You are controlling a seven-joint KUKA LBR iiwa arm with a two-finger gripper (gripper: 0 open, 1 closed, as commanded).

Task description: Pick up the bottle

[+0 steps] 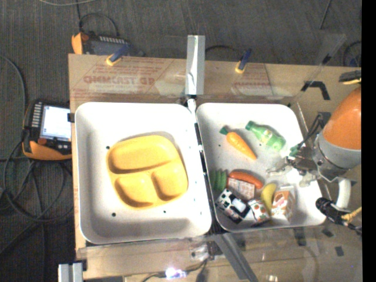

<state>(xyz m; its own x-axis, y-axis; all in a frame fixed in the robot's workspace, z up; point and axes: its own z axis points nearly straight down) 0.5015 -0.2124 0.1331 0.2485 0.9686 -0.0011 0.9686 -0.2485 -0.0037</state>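
Two white bins sit side by side, and the arm's gripper [289, 164] hangs low over the right bin [292, 111], near its right wall, so everything worth naming lies to one side of it or the other. Farthest from the gripper, across the divider, the left bin [88, 157] holds the largest object, a yellow compartment tray [148, 170] lying flat and well clear of any picking. Closer in, the green bottle [265, 135] lies on its side just up and to the left of the gripper, near but apart from it, with open floor around most of it; that free space probably makes it reachable without shoving its neighbours. Beyond the bottle from the gripper lies a toy carrot [239, 144], just beside it. Below the gripper the small items crowd the near wall: a red sausage-like piece [245, 177], a black-and-white carton [232, 205], a banana [268, 195] and a small orange-printed carton [282, 203]. The thin metal fingers look spread slightly, with nothing visible between them, so I judge the grasp not yet made.
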